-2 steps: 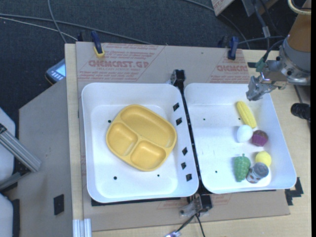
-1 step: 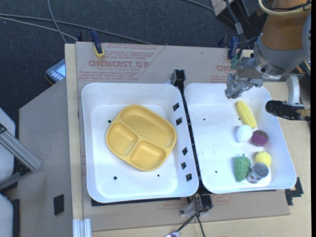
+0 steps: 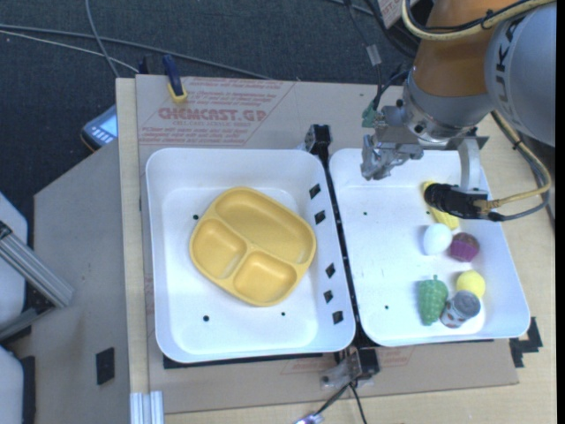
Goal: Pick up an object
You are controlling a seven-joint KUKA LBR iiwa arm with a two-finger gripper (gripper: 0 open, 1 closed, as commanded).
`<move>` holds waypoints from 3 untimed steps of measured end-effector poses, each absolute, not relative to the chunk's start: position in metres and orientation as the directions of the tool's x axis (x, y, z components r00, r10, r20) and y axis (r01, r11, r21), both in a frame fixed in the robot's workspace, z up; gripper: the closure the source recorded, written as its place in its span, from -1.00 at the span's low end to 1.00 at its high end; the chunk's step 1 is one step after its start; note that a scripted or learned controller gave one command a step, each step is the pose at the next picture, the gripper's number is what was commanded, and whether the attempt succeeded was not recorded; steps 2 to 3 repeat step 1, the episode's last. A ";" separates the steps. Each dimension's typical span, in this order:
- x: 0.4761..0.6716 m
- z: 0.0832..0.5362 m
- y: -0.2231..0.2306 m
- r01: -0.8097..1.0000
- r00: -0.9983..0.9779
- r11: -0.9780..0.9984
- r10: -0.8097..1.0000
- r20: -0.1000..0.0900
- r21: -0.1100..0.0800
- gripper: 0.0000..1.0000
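My gripper (image 3: 378, 168) hangs over the far left part of the right bin (image 3: 388, 237), and nothing shows between its fingers. Small objects lie along the right side of that bin: a white egg (image 3: 436, 238), a purple fruit (image 3: 464, 247), a yellow lemon (image 3: 471, 283), a green grape bunch (image 3: 432, 299) and a grey can (image 3: 462, 308). A yellow banana (image 3: 444, 216) lies partly under a black part of the arm's cabling (image 3: 452, 200). All these objects sit to the right of and nearer than the gripper.
The left bin (image 3: 168, 263) holds a yellow divided plate (image 3: 252, 246). A black divider with clips (image 3: 328, 237) runs between the bins. The arm's orange and grey body (image 3: 468, 42) looms over the far right. Cables cross the dark floor behind the bench.
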State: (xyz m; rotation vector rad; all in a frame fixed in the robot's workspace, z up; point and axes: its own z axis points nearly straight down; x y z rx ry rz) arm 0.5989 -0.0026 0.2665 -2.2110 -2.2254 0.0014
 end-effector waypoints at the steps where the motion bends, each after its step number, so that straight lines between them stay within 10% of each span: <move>1: 0.606 0.249 0.046 1.000 -0.005 0.005 1.000 0.002 -0.004 1.00; 3: 0.606 0.249 0.046 1.000 -0.005 0.005 1.000 0.002 -0.004 1.00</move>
